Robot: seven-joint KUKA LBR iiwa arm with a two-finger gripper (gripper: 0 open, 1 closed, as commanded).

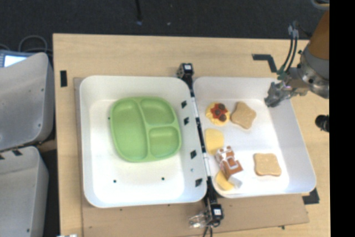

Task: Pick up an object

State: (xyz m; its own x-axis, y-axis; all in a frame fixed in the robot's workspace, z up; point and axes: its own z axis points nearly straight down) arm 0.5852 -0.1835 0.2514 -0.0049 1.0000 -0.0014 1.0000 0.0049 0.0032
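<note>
Left bin: green divided plate sitting inside. Right bin: toy food lying along its left side, two toast slices further right. Gripper hovering over the top-right corner; finger state unclear. No readable text.

You can count two white bins on the bench. The left bin holds one green plate. Right of that plate you have two toast slices, two yellow cheese pieces, one small pizza and one brown snack.
</note>
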